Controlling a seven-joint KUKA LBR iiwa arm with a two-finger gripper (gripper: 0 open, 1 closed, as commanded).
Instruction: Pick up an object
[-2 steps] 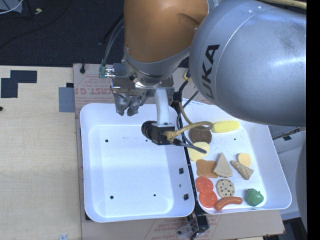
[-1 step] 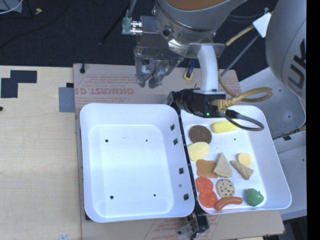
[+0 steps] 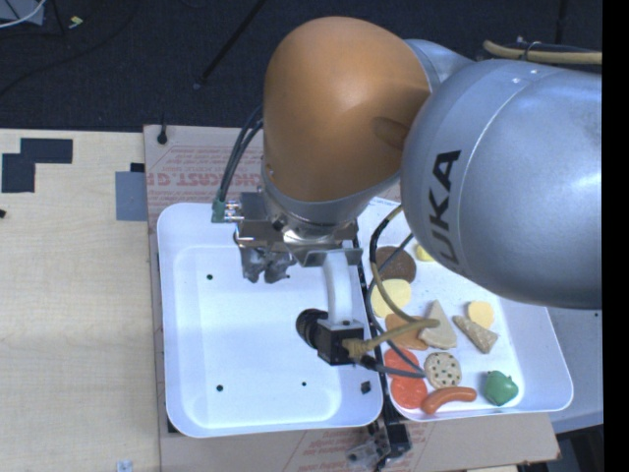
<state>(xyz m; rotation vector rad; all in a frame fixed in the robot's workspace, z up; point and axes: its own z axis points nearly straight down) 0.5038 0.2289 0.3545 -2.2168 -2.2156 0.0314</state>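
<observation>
My gripper (image 3: 263, 265) hangs over the upper middle of the left white bin (image 3: 236, 362), beneath the orange band of the arm. Nothing shows between or under it on the bin floor. The toy foods lie in the right bin (image 3: 550, 382): a brown round cookie (image 3: 397, 261), a yellow disc (image 3: 395, 295), a beige wedge (image 3: 440, 328), a chocolate-chip cookie (image 3: 443, 369), a red sausage (image 3: 449, 398) and a green pepper (image 3: 500, 387). The arm covers the back part of that bin.
A small yellow piece (image 3: 481, 313) and a crust-like wedge (image 3: 480, 336) lie toward the right bin's middle. A red slice (image 3: 401, 361) sits near the wall between the bins. Cardboard (image 3: 187, 160) lies under both bins, on a wooden bench (image 3: 69, 303).
</observation>
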